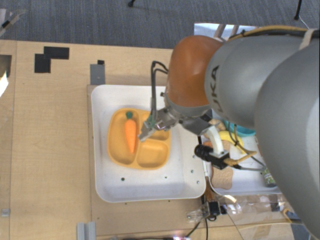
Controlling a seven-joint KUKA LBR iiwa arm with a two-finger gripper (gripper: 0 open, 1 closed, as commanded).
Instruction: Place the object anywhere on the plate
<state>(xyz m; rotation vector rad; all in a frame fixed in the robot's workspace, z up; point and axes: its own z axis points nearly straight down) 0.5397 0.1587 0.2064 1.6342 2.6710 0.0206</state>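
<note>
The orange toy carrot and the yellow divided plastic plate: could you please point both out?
Orange toy carrot [130, 135], camera view, middle of its body.
Yellow divided plastic plate [151, 156], camera view, bare lower-right compartment.

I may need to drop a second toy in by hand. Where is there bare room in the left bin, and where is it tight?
Bare white floor runs along the left bin's front edge below the yellow plate, with a narrow strip at its left wall. It is crowded on the plate's right side, where the gripper hangs beside the carrot.
</note>
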